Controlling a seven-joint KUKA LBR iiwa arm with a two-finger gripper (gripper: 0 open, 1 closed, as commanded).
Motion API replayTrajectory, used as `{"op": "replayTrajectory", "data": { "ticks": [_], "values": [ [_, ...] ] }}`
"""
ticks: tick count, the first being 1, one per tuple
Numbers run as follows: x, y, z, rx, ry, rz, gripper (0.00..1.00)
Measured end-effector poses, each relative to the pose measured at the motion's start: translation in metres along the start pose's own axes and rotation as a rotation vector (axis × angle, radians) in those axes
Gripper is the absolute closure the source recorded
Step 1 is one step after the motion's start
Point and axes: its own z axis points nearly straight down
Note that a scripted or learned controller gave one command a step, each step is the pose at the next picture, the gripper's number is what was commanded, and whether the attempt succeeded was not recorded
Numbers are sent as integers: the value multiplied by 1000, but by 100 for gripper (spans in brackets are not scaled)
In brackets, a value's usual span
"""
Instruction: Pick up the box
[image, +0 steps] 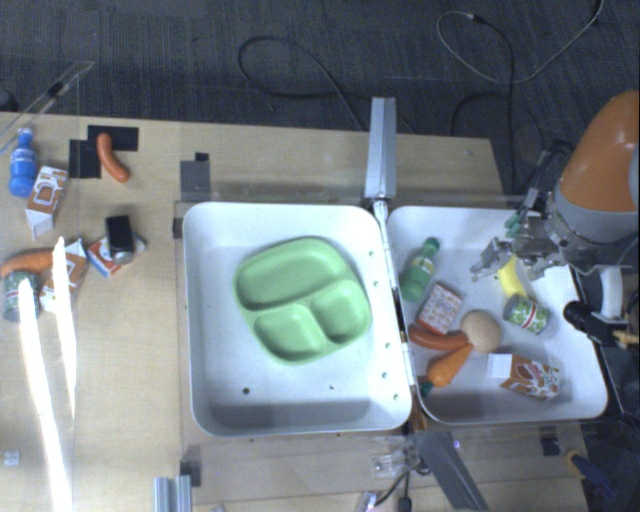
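nothing was lifted yet, by my reading. the box (438, 307), the small reddish carton, lay flat on the floor of the right bin (590, 405), just beside the green bottle (419, 268) and touching or nearly touching the sausage (437, 338) below it. my gripper (513, 258) hung over the upper part of that same bin, well apart from the box, with a yellow thing (511, 277) right under my tips. i could not tell how my grip stood; the metal there was a grey tangle at this slant. so the whole job looked ahead of me: cross toward the box, come down, close, raise.

the ball (481, 330), the carrot (447, 365), the can (526, 315) and the printed carton (530, 376) crowded the lower half of the bin. the left bin (200, 400) held the green tray (302, 299).

hard to read: whether the yellow thing touched my tips or merely lay beneath them, and the box's print, too small to make out. my arm's orange band (603, 150) ran off the right edge.
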Motion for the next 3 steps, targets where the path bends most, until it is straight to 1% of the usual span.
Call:
{"op": "replayTrajectory", "data": {
  "ticks": [1,2,3],
  "values": [
    [0,0,0,0,0,0,0],
    [41,2,90,-16,-4,-118,0],
    [45,-2,93,-29,-8,-142,0]
  ]
}}
